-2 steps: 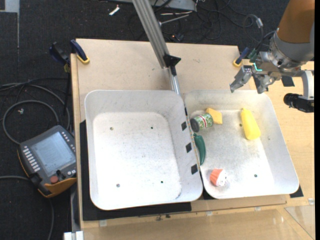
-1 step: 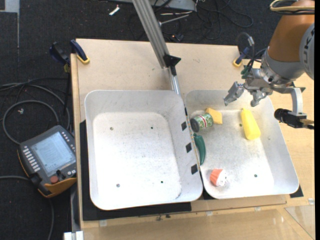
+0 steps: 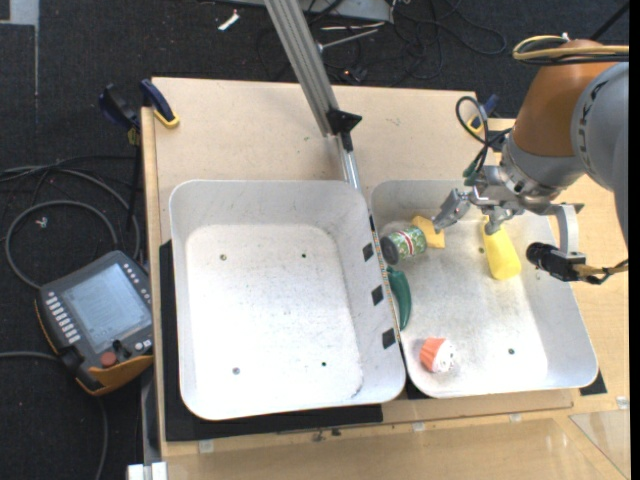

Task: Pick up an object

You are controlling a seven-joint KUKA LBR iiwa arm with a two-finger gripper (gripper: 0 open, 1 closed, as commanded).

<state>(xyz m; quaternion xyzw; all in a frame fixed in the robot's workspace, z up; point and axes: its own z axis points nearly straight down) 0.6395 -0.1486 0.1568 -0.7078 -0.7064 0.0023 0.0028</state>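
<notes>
**Open jaws over the right bin**

I see the tabletop (image 3: 250, 128) carrying two white bins. In the right bin (image 3: 560, 353), my arm's jaws (image 3: 472, 212) hang spread open, gripping nothing, between a yellow block (image 3: 501, 255) and a green can (image 3: 404, 242). A green pepper (image 3: 401, 295) and orange-white toy (image 3: 436, 355) lie nearer the front.

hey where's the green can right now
The green can lies on its side in the right bin, near the divider with the left bin, touching a small yellow piece and just above a green pepper.
</notes>
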